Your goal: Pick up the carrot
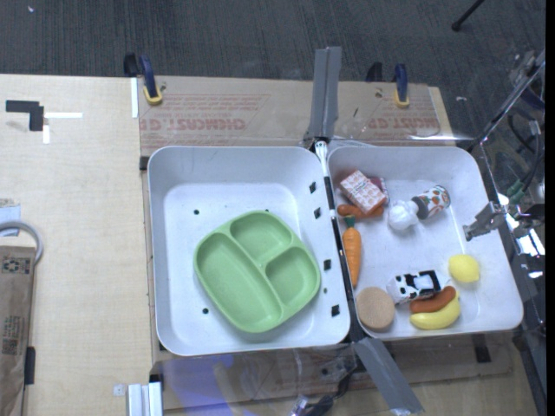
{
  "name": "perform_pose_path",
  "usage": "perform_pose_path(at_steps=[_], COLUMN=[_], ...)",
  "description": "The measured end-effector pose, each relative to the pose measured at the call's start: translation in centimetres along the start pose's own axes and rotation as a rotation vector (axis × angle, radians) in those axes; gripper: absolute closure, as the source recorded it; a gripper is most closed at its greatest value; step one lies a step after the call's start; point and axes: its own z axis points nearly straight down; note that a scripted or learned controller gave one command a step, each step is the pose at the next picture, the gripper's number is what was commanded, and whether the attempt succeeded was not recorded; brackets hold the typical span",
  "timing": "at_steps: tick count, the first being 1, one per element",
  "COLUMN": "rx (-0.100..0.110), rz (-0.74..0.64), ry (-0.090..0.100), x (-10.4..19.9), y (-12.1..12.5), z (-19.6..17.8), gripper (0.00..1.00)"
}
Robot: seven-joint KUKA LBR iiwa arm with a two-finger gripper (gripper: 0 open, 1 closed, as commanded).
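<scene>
Right bin (pixel 475 170), carrot (pixel 351 255) against left wall

An orange carrot (pixel 351 254) lies lengthwise against the right bin's left wall, green stem end up.

Cardboard sheet (pixel 208 111) behind bins: red print "CHEMCOZT", upside down. Brown paper bag (pixel 16 297): recycling symbol.

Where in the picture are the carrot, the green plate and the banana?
carrot (pixel 351 255): camera view, middle of its orange body, by the right bin's left wall.
green plate (pixel 257 271): camera view, ridge between its compartments, left bin.
banana (pixel 435 317): camera view, middle of its curve, right bin's near edge.
</scene>
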Motion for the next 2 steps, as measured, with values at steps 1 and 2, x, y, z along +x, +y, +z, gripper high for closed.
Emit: perform_pose_path(at_steps=[1, 2], rx=[-0.002, -0.002], rz=[-0.178, -0.178], ry=[0.001, 0.001], x=[2.98, 2.98], y=[-1.61, -1.62], z=[11.14, 11.14], gripper=[0.0, 0.0])
